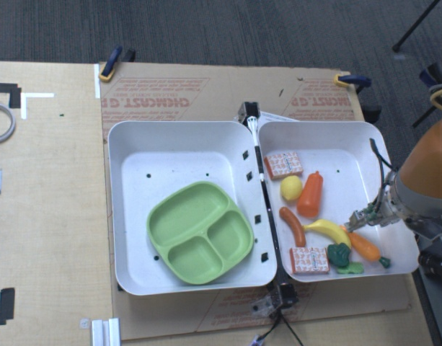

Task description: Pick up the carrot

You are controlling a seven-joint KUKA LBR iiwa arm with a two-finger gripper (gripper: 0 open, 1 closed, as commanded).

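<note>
Apparently mid-approach, the gripper (359, 220), whose state I cannot tell, hovered at the carrot (365, 246), needing descent.

Looking down at a slant from a fixed spot above the bench (47, 193), far enough back for taking in both white bins whole: left bin (127, 215) lying toward nine o'clock, right bin (350, 139) toward three. Facing toward dark carpet (206, 13) running across twelve o'clock.
</note>
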